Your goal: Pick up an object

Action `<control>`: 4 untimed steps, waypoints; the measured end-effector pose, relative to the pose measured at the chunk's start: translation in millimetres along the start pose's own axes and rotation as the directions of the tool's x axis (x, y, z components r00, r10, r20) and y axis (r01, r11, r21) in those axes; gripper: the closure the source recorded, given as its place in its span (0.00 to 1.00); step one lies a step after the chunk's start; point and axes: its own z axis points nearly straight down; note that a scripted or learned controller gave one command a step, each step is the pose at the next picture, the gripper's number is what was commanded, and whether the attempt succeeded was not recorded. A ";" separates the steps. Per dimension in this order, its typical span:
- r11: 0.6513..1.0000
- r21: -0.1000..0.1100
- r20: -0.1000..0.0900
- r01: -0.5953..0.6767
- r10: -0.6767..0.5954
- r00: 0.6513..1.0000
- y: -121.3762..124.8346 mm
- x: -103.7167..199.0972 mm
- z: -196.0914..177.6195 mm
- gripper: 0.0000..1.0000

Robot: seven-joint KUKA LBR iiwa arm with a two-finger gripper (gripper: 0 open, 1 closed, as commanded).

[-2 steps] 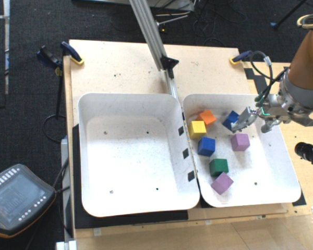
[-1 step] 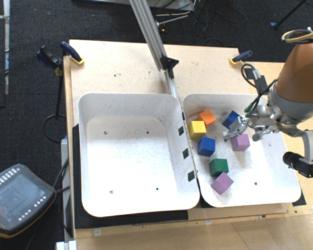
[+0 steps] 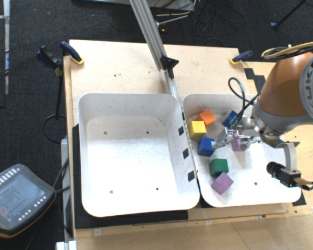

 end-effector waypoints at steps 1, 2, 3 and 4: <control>1.000 -0.001 0.001 -0.001 0.001 1.000 -3.2 -0.6 43.7 0.00; 1.000 -0.008 0.001 -0.001 0.001 1.000 -1.7 -1.0 30.9 1.00; 1.000 -0.013 0.002 0.003 -0.003 1.000 4.0 6.7 -16.0 1.00; 1.000 -0.009 0.002 0.002 -0.002 1.000 4.9 6.8 -25.2 1.00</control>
